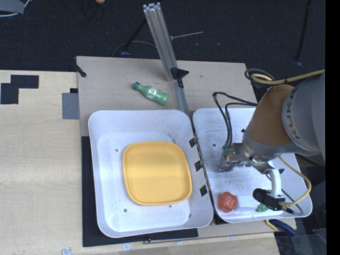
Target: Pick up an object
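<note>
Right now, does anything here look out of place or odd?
Yes: a small green bottle lies on its side on the bench, outside both bins. The yellow plate and the red object sit inside theirs.

Pincer (227, 162) fingers too small to tell

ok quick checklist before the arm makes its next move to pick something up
1. Candidate in reach: small red rounded object lies in the right white bin, near its front edge. ok.
2. Gripper over it: gripper sits further back in that bin, apart from the red object. not ok.
3. Finger state: too small and dark to read. cannot tell.
4. Cables: black cable loops over the right bin beside the gripper. not ok.
5. Other items: yellow square plastic plate lies flat in the left white bin; green bottle lies on the bench outside both bins. ok.
</note>
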`<state>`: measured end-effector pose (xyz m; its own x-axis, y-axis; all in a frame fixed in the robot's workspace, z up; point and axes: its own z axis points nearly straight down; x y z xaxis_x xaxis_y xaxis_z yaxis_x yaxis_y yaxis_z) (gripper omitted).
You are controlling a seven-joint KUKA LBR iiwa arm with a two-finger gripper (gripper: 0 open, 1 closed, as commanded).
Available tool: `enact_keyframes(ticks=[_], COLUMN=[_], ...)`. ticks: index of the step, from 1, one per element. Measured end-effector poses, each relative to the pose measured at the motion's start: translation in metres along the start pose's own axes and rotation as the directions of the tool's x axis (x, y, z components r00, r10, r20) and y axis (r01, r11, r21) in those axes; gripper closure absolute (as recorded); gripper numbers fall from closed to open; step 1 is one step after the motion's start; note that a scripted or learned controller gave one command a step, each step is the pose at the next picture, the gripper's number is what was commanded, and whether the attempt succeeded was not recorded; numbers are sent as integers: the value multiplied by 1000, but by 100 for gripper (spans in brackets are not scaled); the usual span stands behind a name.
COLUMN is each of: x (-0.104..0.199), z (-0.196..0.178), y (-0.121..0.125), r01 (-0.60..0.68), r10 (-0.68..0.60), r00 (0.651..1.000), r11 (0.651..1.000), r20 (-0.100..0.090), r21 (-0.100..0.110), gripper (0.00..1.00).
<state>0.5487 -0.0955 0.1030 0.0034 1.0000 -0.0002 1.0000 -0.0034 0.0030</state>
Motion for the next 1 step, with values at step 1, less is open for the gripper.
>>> enact_keyframes(ticks=[1], x=[-4], z=[-45], y=[7], r01=[2], r10=[-2], r00=[1000], r11=[1000], r20=[0], r21=[0], gripper=[100])
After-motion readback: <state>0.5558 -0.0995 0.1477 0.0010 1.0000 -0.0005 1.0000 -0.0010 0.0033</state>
